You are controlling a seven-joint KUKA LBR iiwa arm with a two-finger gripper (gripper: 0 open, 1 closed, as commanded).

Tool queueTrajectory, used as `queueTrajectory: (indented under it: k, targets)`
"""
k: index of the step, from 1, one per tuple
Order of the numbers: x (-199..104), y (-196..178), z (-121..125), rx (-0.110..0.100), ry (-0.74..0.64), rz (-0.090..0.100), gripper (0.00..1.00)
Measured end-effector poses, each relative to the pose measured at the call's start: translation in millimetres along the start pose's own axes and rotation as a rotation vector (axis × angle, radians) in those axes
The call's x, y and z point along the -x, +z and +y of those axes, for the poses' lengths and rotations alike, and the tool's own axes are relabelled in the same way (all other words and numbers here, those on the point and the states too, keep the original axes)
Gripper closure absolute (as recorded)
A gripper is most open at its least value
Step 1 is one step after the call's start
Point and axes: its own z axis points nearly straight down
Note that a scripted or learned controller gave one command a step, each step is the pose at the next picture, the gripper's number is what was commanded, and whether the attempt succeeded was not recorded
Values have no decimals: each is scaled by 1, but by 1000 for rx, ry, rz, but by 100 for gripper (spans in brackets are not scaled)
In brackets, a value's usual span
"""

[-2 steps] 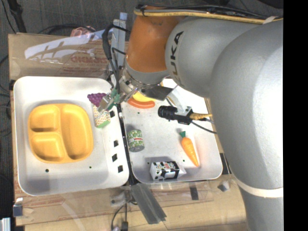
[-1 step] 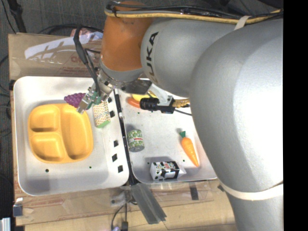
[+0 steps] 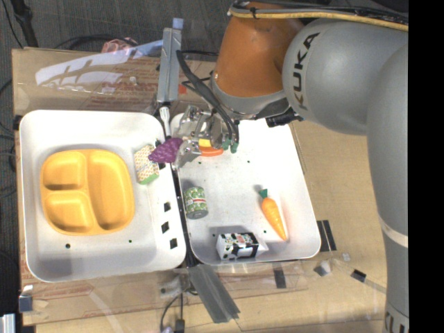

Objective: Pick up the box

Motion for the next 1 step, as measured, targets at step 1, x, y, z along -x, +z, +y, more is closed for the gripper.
queueTrajectory:
  k: [1]
  targets:
    - [3,17,51,1,-169,-1,100]
